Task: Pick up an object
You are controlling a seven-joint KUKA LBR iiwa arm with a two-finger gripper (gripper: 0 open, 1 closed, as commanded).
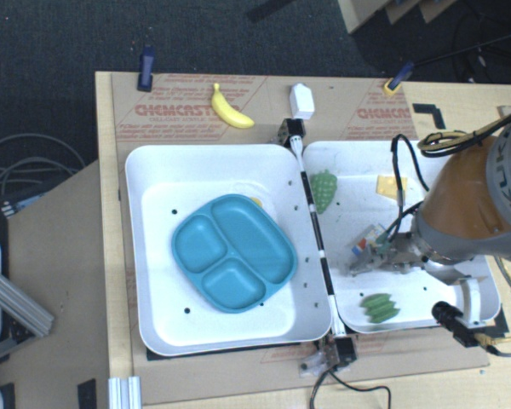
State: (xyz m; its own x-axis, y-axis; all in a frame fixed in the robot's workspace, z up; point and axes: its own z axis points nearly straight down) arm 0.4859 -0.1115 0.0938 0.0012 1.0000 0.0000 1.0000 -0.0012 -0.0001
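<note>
My gripper [368, 256] reaches into the right bin [351, 162] from the right, low over its middle, under the grey arm with the orange band [470, 196]. A small multicoloured object [368, 240] lies right at the gripper's tip. A light green knobbly piece [324, 189] rests by the bin's left wall. A yellow block [389, 186] sits toward the back. A dark green leafy piece [379, 307] lies near the front edge, just below the gripper.
The left bin [153, 177] holds a blue compartment plate [232, 251]. On the bench behind the bins lie a banana [230, 109], a white block [302, 100] and two small clips [146, 68]. A black cable loops over the right bin's back.
</note>
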